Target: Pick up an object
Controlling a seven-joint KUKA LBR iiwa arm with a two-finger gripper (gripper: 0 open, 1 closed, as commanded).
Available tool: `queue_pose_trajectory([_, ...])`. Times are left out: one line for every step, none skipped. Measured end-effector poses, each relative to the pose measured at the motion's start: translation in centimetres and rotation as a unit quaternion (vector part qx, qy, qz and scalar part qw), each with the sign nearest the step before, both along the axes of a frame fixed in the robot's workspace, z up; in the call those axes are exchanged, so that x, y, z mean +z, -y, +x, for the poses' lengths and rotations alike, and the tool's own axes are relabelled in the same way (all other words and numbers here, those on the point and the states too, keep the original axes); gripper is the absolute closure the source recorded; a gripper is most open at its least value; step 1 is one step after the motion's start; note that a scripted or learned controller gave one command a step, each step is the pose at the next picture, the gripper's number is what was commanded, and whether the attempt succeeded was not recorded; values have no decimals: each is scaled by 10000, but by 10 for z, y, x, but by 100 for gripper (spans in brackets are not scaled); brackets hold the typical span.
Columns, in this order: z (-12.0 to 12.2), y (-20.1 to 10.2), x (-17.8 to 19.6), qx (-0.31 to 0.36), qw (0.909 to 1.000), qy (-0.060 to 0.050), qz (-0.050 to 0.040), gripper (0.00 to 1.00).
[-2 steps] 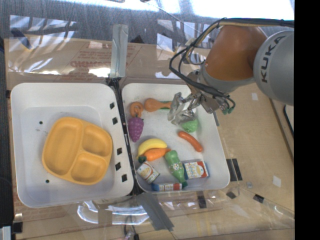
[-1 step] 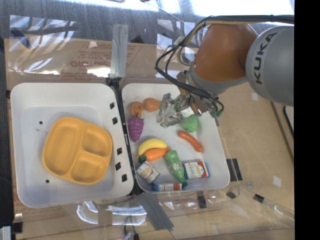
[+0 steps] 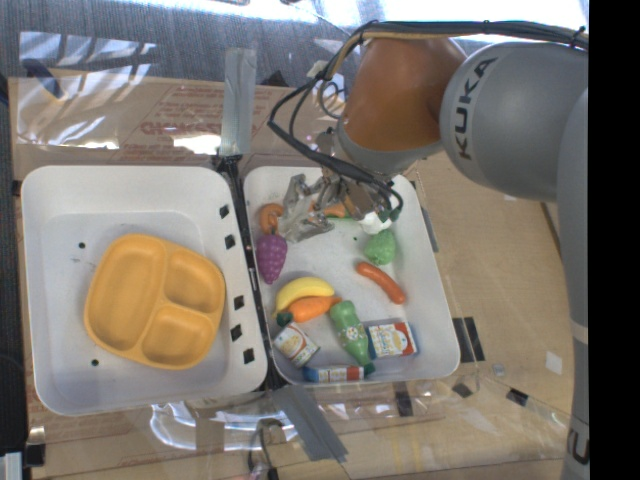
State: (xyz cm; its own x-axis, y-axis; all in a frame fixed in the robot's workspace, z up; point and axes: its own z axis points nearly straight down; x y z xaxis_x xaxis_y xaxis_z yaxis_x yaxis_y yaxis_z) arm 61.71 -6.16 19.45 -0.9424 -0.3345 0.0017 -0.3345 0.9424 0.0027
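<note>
My gripper [image 3: 303, 211] hangs over the back left part of the right bin [image 3: 430, 278], its metal fingers pointing down and left. An orange object [image 3: 269, 216] lies just left of the fingers and another orange piece [image 3: 335, 209] just right of them. Purple grapes [image 3: 271, 255] sit below the fingers. Further forward lie a banana [image 3: 303, 290], a carrot [image 3: 308, 309], a green bottle [image 3: 349, 332], a small can [image 3: 295, 344] and a juice carton [image 3: 390, 339]. A red sausage [image 3: 382, 281] and a green-and-white vegetable [image 3: 379, 238] lie at the right.
The left bin [image 3: 50, 218] holds a yellow divided tray [image 3: 153, 300]. A flat red-and-blue box [image 3: 335, 373] lies along the right bin's front wall. The arm's orange band and grey body [image 3: 470, 98] overhang the right bin's back right corner. Cables [image 3: 300, 118] loop above the gripper.
</note>
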Motion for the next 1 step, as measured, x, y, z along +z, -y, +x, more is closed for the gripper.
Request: queue_pose_trajectory([41, 0, 53, -438, 9990, 26, -11, 100])
